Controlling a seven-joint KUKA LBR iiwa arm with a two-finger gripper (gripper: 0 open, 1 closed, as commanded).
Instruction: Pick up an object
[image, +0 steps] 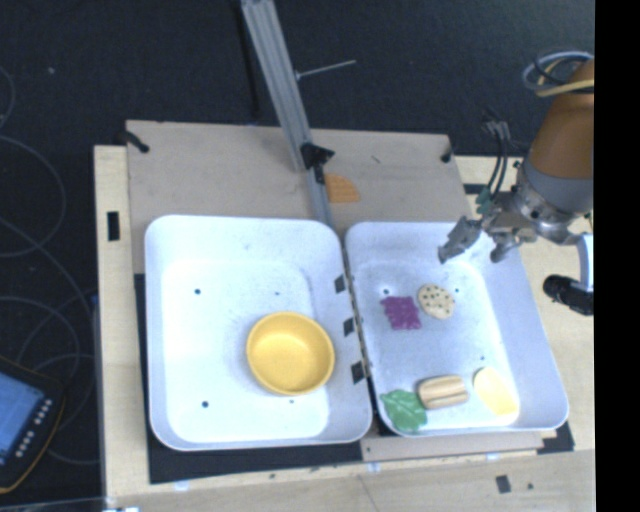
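Gripper (473, 243) sits over the upper right part of the right bin (520, 300), fingers spread apart with nothing between them, one fingertip toward the bin's middle, the other nearer the right rim. Arm comes in from the right, orange band visible above the wrist. Nearest object is the spotted cookie (435, 300), just below and left of the gripper, roughly oval, long axis tilted slightly from horizontal, not touching the fingers. Purple piece (402, 312) lies just beside the cookie on its left. Along the bin's lower edge: green leafy piece (402, 408) in the lower left corner, tan bread roll (442, 391) next to it with its long axis running left-right, and a yellow lemon-like piece (495, 390) to the right of the roll, long axis slanting down-right. Left bin (180, 300) holds a yellow bowl (290, 352), upright, opening up, near its lower right.
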